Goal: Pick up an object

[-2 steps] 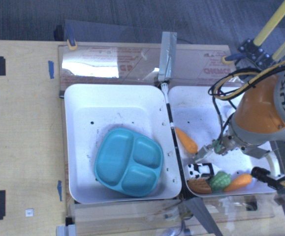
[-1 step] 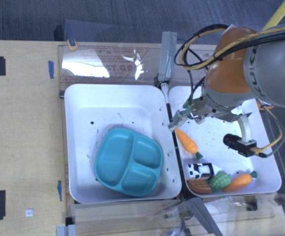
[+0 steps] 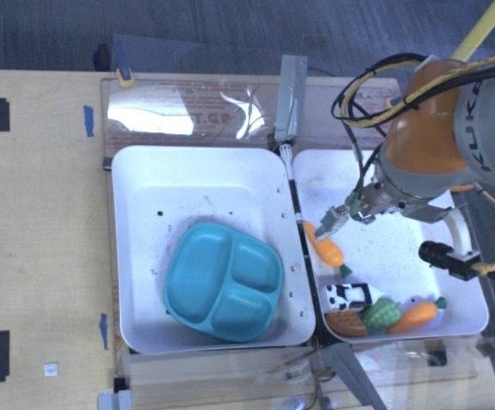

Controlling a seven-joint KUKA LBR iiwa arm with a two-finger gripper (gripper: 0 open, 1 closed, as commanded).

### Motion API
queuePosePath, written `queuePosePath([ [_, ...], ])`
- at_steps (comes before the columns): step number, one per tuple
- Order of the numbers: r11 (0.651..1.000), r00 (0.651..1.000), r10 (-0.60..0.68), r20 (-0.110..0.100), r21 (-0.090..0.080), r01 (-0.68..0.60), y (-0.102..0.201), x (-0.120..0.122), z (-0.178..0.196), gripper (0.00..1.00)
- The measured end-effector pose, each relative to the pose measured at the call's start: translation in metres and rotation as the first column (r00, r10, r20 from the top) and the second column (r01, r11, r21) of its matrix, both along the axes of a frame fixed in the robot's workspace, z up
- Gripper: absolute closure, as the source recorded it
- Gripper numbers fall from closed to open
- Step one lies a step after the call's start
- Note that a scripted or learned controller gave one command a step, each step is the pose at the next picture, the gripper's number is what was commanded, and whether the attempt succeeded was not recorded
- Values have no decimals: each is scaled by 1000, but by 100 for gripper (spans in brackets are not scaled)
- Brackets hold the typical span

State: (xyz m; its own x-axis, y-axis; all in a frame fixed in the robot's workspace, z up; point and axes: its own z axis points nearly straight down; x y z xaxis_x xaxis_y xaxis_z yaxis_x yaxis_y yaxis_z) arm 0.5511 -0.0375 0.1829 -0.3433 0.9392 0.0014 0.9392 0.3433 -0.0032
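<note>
Evidently, nothing lifted yet. Gripper [image 3: 336, 221] poised just above upper end of orange carrot [image 3: 325, 247] at right bin's [image 3: 474, 319] left wall; finger state cannot be told. Grasp and lift judged outstanding. Blue tray [image 3: 223, 281] lies in left bin [image 3: 144, 186].

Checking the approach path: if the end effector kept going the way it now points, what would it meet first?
Most likely the orange carrot just beyond the end effector, near the right bin's left wall; depth is hard to judge.
</note>
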Motion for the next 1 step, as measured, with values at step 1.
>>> queuePosePath([
  [1, 995, 995, 99, 0, 1, -99, -13, -4, 0, 0],
])
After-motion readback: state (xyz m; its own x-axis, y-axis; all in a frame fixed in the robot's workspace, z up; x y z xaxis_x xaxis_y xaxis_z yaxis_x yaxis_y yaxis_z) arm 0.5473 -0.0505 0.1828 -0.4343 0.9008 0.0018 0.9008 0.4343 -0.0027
